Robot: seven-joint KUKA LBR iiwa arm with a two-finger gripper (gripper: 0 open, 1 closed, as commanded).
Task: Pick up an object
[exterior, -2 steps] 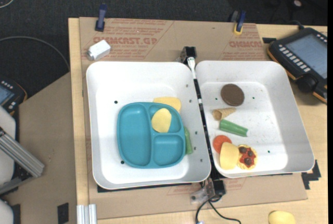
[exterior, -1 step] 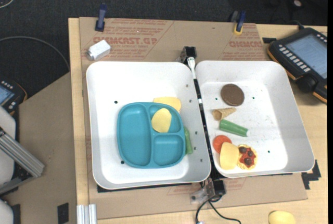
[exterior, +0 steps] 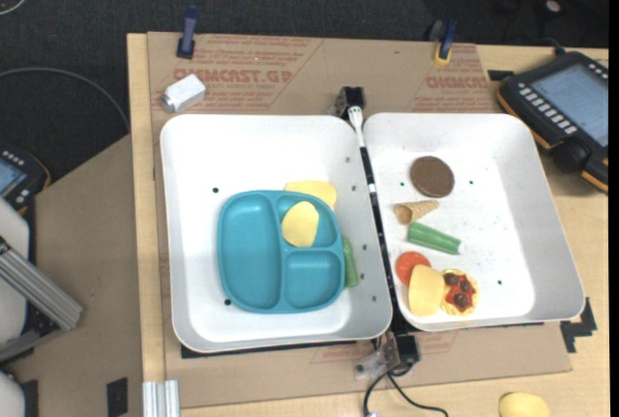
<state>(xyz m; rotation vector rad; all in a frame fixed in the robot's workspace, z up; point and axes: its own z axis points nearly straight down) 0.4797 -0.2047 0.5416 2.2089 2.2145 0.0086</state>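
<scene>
Here green stick (exterior: 432,237) lies flat, pointing left-right.

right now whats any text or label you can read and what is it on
"CHIMCAST.G..." in faded red print on the cardboard sheet behind the left bin; the last letters are unclear.
A mirrored copy of the same print behind the right bin: too faint to read.
Handheld pendant screen and buttons: too small to read.

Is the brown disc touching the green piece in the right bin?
Apart. The camera view shows bare white bin floor and a cone-shaped piece between the brown disc and the green piece.
</scene>
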